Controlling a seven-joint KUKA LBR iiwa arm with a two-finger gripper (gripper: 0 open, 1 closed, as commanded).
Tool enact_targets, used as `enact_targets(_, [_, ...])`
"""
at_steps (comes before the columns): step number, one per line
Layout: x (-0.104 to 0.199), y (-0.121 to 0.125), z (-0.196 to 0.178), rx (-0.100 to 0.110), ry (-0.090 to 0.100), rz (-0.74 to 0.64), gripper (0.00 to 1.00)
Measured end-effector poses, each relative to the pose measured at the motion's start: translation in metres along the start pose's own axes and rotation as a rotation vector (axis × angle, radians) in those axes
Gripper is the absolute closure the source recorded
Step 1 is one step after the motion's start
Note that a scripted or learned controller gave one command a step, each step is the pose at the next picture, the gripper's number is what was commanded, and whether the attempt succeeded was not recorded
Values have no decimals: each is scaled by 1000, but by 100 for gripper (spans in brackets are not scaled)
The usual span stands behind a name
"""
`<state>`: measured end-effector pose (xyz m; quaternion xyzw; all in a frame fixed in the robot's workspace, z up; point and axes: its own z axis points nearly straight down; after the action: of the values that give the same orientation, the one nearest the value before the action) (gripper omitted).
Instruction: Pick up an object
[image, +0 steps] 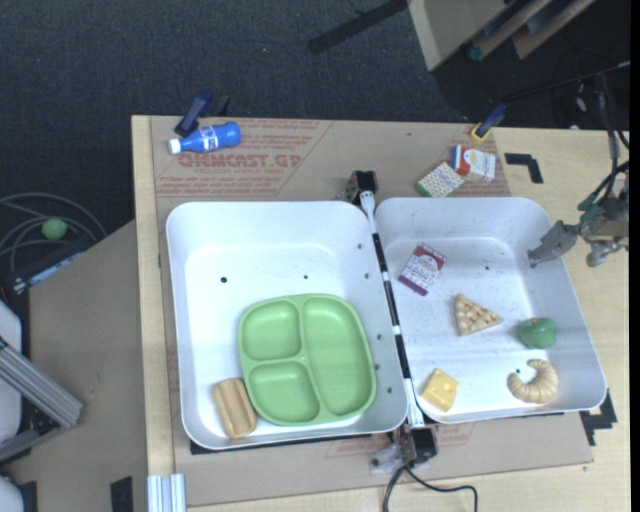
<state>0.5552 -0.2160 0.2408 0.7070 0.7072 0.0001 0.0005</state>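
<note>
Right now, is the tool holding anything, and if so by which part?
Nothing is held. The tool sits at the right bin's right edge with nothing between its fingers; the small green round piece and the tan curved croissant-shaped toy lie in the bin.

The gripper is a small, blocky assembly of dull grey metal with a pale, angular finger, greenish-teal touches on its body, and thin dark cables looping above it, its finer details too blurred to read.
</note>
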Motion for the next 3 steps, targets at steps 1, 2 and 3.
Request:
enact_targets(1, [87, 61, 73, 3, 3, -2, 0])
enact_targets(2, [119, 75, 147, -4, 1, 0, 0])
enact_targets(3, [105, 85, 151, -9, 2, 0, 0])
